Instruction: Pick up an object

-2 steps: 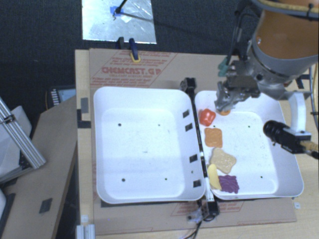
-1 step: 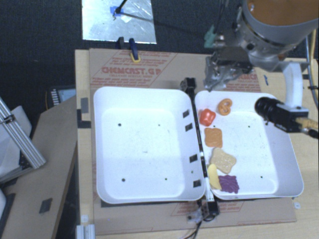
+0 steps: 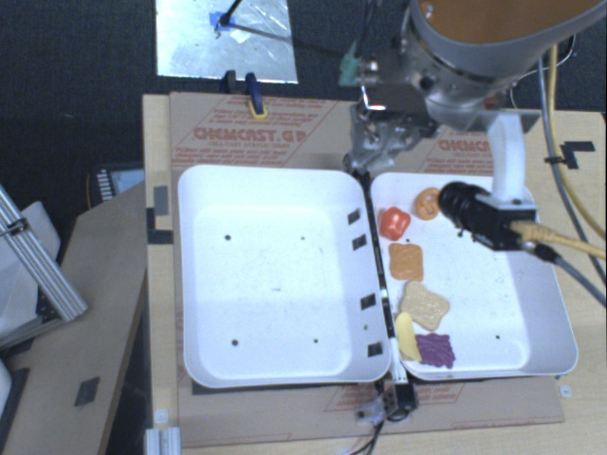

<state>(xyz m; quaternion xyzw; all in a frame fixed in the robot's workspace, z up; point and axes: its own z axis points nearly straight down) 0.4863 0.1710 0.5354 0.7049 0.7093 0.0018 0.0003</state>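
Two shallow white plastic bins sit side by side on the brown cardboard-covered surface (image 3: pixel 285 126). The left white bin (image 3: pixel 199 254) is the bigger-looking one, with a few small dark dots on its floor. The right white bin (image 3: pixel 545 320) has all the little toys in it.

The toys lie in a line close to the wall between the two bins. At the top is a small red pepper-shaped toy (image 3: pixel 394 222). Just beside it, to the right, is a small round orange toy (image 3: pixel 427 204). Below the red one is an orange square cracker-shaped toy (image 3: pixel 406 262). Below that is a pale tan bread-shaped toy (image 3: pixel 424 304). A thin yellow banana-shaped toy (image 3: pixel 407 336) lies right next to the wall, touching the tan one. At the bottom is a purple bumpy grape-shaped toy (image 3: pixel 435 350), just beside the yellow one.

The big grey robot arm with the orange band (image 3: pixel 493 17) comes in from the top right. Its gripper (image 3: pixel 370 154) hangs above the far end of the wall between the bins, near the red toy but apart from it. No toy is between its fingers. I cannot tell if the gripper is spread apart or pinched together. A black tube-shaped part (image 3: pixel 479 214) sticks out from the arm over the right bin, near the round orange toy.
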